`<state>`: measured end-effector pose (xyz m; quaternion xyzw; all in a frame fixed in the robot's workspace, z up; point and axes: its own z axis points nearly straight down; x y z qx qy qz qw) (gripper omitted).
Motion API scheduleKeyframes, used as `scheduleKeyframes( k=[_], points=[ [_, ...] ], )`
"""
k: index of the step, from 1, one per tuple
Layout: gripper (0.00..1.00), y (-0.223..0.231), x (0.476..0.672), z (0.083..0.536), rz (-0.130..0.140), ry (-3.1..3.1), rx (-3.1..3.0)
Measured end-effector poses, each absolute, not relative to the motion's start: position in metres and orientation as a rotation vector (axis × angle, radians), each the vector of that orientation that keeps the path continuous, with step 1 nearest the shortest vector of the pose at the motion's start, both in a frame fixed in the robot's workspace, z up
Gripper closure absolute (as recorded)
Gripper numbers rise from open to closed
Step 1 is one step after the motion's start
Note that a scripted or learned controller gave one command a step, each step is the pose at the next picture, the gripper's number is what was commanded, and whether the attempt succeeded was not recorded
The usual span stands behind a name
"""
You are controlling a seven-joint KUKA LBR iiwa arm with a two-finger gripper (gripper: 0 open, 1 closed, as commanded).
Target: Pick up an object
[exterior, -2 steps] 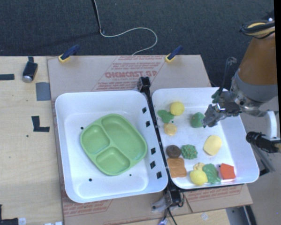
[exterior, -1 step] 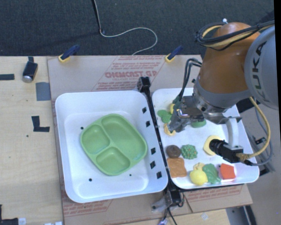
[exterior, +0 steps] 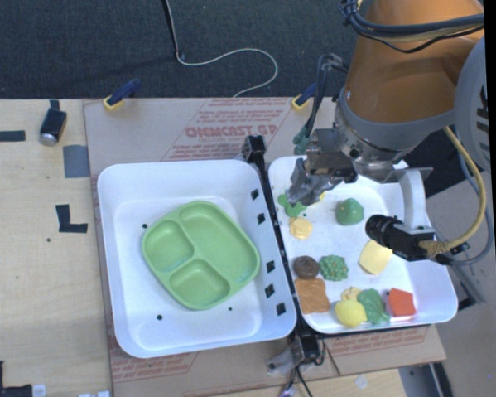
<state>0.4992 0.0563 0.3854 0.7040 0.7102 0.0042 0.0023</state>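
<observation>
Down in the right bin (exterior: 414, 195), the gripper (exterior: 302, 195) hangs low near the bin's far-left corner, close to the black divider between the two bins. Whether anything sits between its tips cannot be told from this angle. Right beneath the tips lies a small green leafy toy piece (exterior: 291, 206), partly hidden by the gripper. Just below it rests a pale yellow toy piece (exterior: 300, 228). To the right of the gripper sits a round green lump (exterior: 349, 211), and further that way a pale yellow wedge (exterior: 374, 257), half covered by a black cylinder on the arm. Nearer the camera from the gripper lie a brown round piece (exterior: 306, 268), a bumpy green broccoli-like piece (exterior: 334, 268), an orange flat slab (exterior: 313, 295), a yellow fruit (exterior: 350, 310), another green piece (exterior: 372, 305) and a red-orange block (exterior: 401, 303). Left of the gripper, across the divider, the left bin (exterior: 122, 242) holds a green sectioned plate (exterior: 199, 254).
</observation>
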Motion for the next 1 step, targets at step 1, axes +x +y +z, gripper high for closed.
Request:
scheduleKeyframes(
  k=[1],
  points=[
    [1.0,0.0994,0.4831,0.4398,0.006,2.229,2.212]
  ],
)
